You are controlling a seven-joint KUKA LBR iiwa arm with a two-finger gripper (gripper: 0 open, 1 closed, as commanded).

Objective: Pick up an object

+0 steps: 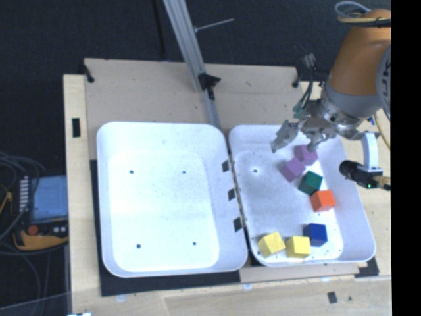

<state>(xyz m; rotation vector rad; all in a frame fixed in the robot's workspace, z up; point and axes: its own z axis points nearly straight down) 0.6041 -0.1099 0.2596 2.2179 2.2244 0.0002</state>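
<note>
My gripper (297, 143) hangs over the back of the right bin (253, 196), its two fingers spread apart and open with nothing held between them. Just below its fingertips lie two purple blocks, one (305, 155) almost under the right finger and one (293, 169) slightly nearer the front. A green block (310, 182) and an orange block (322, 200) follow toward the front right. A blue block (316, 233) and two yellow blocks (271, 244) (298, 246) rest along the bin's front wall.
The left bin (164, 196) stands beside the right one, with small black clips at the seam. A slanted metal pole (187, 41) rises behind the bins. The bench edge runs close in front.
</note>
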